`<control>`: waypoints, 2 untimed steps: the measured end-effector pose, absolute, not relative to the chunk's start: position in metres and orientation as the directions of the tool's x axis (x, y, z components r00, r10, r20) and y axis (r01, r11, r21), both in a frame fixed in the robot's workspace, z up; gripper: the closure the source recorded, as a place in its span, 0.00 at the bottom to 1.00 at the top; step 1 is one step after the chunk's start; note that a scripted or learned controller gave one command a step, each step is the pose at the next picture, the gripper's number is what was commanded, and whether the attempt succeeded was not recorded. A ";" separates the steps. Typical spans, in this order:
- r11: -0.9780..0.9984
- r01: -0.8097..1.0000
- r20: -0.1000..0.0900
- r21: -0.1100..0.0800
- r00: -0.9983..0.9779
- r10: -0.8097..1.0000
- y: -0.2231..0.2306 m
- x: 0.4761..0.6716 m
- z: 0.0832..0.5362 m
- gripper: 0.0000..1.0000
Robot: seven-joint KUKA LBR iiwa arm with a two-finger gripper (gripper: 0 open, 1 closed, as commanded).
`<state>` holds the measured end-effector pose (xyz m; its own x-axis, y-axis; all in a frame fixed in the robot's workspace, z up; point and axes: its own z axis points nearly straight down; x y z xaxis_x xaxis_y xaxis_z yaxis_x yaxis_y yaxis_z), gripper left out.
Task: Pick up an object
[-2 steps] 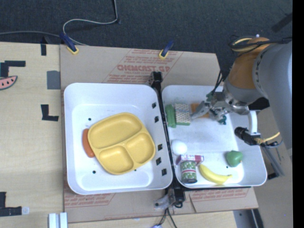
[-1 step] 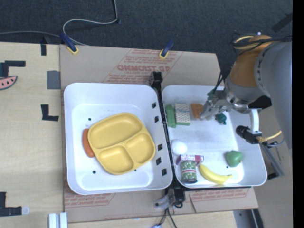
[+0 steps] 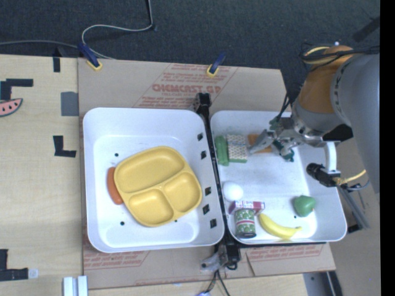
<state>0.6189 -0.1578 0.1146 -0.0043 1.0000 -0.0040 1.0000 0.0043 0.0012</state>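
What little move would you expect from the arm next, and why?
Probably a short drop straight down. The gripper hovers in the right bin, close above an orange piece beside the green-edged sponge. I see nothing between its fingers yet, so lowering onto that piece seems the likeliest step before closing.

Bright even overhead light, soft faint shadows, slightly soft focus, whites near glare

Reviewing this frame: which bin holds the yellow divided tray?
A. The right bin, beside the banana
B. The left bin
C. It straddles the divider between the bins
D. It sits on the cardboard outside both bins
B: the yellow divided tray lies wholly inside the left bin, while the banana lies in the right bin.
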 end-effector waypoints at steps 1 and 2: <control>0.005 1.000 -0.003 0.000 -0.005 1.000 -0.157 0.619 0.124 1.00; 0.005 1.000 -0.003 0.000 -0.005 1.000 -0.157 0.619 0.124 0.00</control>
<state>0.6188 -0.1572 0.1238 -0.0048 1.0000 -0.0034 1.0000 0.0048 0.0002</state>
